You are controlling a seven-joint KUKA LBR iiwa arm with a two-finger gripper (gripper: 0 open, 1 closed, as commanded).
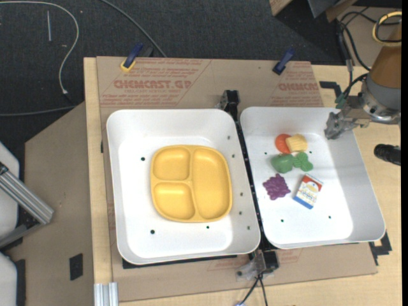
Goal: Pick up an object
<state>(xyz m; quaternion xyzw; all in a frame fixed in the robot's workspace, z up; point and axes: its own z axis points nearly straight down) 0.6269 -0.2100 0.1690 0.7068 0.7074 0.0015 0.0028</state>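
The right bin holds a small cluster of toy food. A red tomato touches a yellow piece. Just below them lies a green vegetable. Purple grapes sit lower left, and a small white, red and blue box lies beside them. My gripper hangs over the bin's upper right corner, right of the yellow piece and apart from every object. Nothing is seen between its fingers.
The left bin carries a yellow three-compartment plate. Cardboard lies under both bins, held by blue clamps at the back. Cables run behind the arm at the upper right.
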